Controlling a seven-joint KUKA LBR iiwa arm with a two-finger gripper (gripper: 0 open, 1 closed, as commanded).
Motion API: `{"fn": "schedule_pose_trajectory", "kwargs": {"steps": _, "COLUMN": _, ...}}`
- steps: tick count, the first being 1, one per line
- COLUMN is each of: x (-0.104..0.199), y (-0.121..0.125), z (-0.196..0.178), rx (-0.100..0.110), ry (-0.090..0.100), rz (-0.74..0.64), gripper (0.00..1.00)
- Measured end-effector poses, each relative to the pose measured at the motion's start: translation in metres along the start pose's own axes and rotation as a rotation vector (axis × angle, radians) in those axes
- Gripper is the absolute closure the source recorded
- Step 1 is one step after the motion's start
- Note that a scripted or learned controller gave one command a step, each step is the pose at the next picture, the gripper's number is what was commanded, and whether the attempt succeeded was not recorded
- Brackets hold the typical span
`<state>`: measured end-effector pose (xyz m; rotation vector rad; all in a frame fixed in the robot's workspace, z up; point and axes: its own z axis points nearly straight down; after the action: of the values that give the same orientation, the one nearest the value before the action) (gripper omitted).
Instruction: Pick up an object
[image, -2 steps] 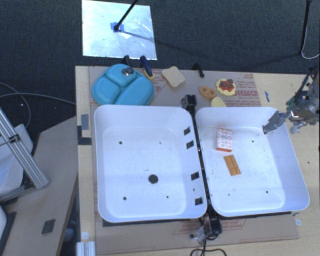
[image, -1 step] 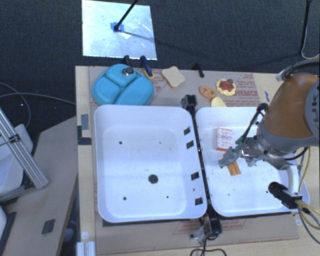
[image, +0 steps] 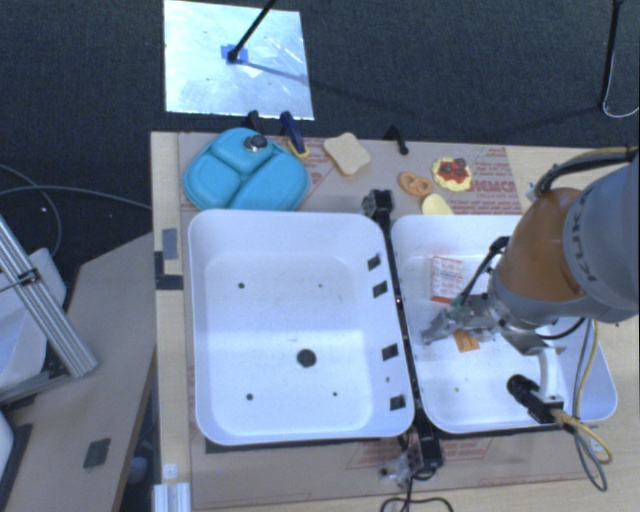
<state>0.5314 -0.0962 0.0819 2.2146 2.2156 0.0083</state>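
The gripper (image: 447, 327) sits low in the right bin (image: 600, 400) (finger state cannot be told), an orange piece (image: 466, 342) at its 4 o'clock.

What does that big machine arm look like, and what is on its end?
The arm is a thick, rounded grey tube with a broad orange band near the wrist. Its end carries a small grey metal pincer. Dark cables run along the wrist towards it.

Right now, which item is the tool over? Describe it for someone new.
Go to the right bin, the one the arm reaches into. Near its middle, beside the tool, lies a small orange piece. The red-and-white card sits further back and is flat and printed.
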Motion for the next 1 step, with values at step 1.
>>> {"fn": "schedule_pose_trajectory", "kwargs": {"steps": 1, "x": -0.0011, "y": 0.0017, "z": -0.0172, "rx": -0.006, "ry": -0.003, "rz": 0.000, "gripper": 1.00}}
